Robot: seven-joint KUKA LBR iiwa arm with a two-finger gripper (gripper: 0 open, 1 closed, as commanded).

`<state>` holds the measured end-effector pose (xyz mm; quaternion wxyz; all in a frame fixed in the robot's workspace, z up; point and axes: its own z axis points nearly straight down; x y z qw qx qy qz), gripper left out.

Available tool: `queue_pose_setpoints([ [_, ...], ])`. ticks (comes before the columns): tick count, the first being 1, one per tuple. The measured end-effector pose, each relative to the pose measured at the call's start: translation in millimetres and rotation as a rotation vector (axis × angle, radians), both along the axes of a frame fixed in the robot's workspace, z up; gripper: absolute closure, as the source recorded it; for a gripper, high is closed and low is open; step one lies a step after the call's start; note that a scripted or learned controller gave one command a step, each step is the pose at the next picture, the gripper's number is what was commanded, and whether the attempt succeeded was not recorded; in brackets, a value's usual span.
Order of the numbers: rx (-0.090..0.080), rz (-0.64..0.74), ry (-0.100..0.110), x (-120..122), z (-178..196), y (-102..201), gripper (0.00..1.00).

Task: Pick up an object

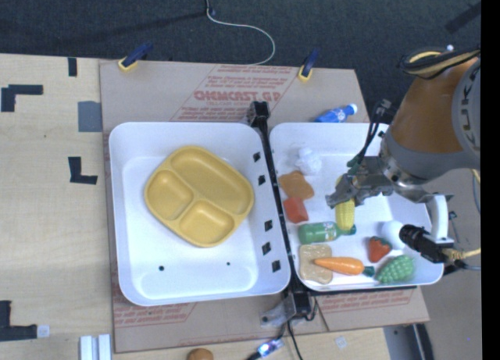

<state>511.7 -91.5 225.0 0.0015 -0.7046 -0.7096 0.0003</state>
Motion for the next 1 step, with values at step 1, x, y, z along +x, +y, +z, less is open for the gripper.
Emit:
queue_pose_setpoints([
  [1,-0.001,-0.004,-0.001,14.5,-0.7,11.4,1.00],
])
